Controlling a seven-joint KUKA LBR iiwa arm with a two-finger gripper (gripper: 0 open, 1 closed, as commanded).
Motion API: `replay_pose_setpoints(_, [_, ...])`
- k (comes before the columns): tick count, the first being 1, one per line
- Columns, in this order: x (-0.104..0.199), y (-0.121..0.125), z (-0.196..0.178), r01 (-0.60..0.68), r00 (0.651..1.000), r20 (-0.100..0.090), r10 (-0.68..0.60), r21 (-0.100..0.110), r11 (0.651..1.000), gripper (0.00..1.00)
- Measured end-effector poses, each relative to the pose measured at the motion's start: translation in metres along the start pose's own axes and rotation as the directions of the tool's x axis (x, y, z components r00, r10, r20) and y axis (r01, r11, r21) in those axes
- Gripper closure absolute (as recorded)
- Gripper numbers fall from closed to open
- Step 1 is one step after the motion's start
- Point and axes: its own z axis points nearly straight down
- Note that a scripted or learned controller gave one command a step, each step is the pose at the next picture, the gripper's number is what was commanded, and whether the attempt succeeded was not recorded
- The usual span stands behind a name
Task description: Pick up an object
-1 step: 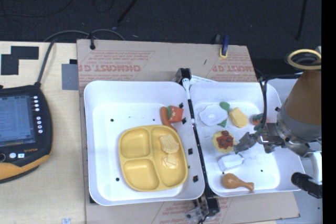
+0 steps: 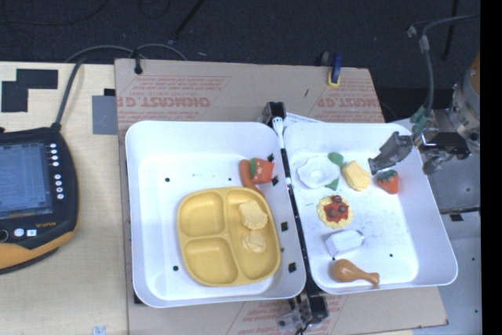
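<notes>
Pincer [image 2: 390, 155] hangs over the right bin [image 2: 439, 247], near its upper right edge, reaching in from the right side. Its dark fingers point down and left toward the toy food; from this angle I cannot tell how far apart they stand, and nothing shows between them.

Right bin contents (all toy food, as far as I can judge): a red strawberry [image 2: 387, 182] just below the pincer tip, touching or nearly touching it; a yellow corn piece [image 2: 355, 176] just left of the strawberry; a green piece [image 2: 336, 159] above the corn; a white fried egg [image 2: 314, 172] toward the bin's left wall; a small pizza [image 2: 335, 210] with red topping in the middle; a white block [image 2: 344, 241] below it; a brown drumstick [image 2: 354, 272] near the lower edge.

Left bin [image 2: 149, 169] holds a yellow divided plate [image 2: 205, 247], with two pale chips [image 2: 252, 216] in its right compartment. An orange-red item with green [image 2: 258, 170] sits just above the plate, against the bin's right wall.

Both bins rest on cardboard [image 2: 196, 94] on the counter. A teach pendant [image 2: 31, 188] lies well apart at far left.
</notes>
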Motion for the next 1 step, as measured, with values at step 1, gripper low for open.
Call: replay_pose_setpoints(1, [0.0858,0.0015,-0.1143,0.004,1.000,-0.002,-0.004,0.003,1.000,0.00])
